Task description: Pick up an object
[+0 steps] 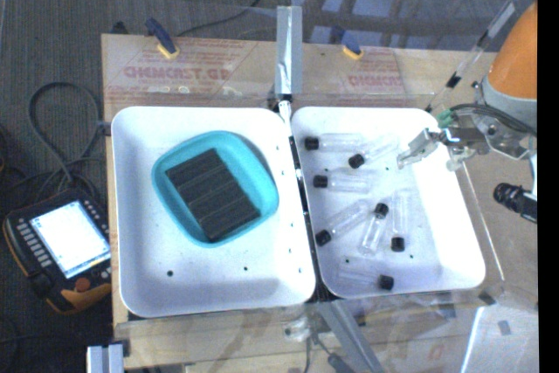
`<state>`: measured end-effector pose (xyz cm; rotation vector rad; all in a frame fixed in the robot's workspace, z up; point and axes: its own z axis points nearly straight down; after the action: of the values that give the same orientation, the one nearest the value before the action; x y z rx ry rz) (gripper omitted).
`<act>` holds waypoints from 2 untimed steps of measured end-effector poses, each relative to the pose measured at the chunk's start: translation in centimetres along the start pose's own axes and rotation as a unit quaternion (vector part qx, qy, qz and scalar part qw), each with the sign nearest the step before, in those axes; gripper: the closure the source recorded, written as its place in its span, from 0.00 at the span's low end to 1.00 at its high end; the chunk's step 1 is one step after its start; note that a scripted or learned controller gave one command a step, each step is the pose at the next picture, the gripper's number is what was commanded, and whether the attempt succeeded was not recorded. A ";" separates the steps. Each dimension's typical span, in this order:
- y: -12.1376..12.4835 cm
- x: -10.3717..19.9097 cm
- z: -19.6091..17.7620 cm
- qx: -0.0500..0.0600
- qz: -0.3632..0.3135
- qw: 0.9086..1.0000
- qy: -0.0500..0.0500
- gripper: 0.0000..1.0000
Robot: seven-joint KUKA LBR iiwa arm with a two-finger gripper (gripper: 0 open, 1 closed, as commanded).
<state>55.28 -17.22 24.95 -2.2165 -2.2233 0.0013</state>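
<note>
Two shallow white bins sit side by side on a wooden bench, seen from above at a slant. The left bin holds a teal dish carrying a black ribbed block. The right bin holds a scatter of clear vials with black caps, lying at different angles and mostly apart. The grey arm with its orange band reaches in from the right, its gripper poised above the right bin's upper right corner. A handheld controller with a lit screen lies on the floor left of the bench.
</note>
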 end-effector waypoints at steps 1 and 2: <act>2.4 1.2 15.6 -0.001 -0.069 0.998 0.000 0.00; 11.7 -5.0 12.5 -0.001 -0.070 0.998 -0.001 0.00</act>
<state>66.93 -22.12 12.41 -2.0568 -2.3758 -0.0001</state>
